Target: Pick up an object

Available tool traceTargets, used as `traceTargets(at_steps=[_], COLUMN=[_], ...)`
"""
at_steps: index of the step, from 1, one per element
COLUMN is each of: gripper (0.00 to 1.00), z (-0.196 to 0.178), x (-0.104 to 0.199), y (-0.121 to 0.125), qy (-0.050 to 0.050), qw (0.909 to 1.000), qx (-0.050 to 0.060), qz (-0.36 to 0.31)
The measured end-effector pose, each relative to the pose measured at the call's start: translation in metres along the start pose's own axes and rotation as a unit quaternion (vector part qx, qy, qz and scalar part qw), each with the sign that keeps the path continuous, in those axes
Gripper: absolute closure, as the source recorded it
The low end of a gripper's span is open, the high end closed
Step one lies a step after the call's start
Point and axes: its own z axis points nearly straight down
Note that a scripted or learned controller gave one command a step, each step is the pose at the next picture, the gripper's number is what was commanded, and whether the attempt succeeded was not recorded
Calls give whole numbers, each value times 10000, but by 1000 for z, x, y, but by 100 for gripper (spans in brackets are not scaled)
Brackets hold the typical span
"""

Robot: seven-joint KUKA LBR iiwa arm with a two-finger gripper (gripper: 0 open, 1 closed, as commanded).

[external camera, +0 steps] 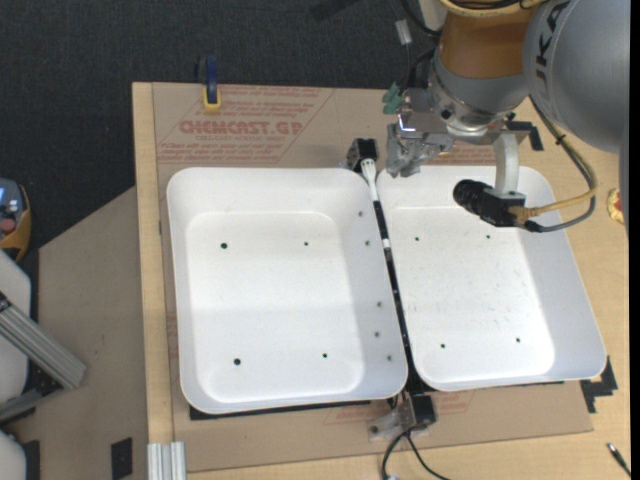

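Note:
My gripper [406, 158] hangs from the grey arm with the orange band [485, 28] above the far left corner of the right white bin [565, 298]. It is close to the seam where that bin meets the left white bin [185, 268]. The gripper's tip is small and partly lost against the arm's hardware.
Both bins rest on a brown board [260, 128] with red lettering. A black clip [360, 153] sits at the far end of the seam and another clamp [415, 413] at its near end. A blue and yellow clamp [210, 80] stands on the board's far edge.

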Motion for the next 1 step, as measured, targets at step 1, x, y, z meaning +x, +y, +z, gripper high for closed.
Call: traceTargets(at_steps=[1], gripper=[100], z=[-113], x=[45], y=[1], qy=[14], qw=[10000], qx=[-57], qz=[-21])
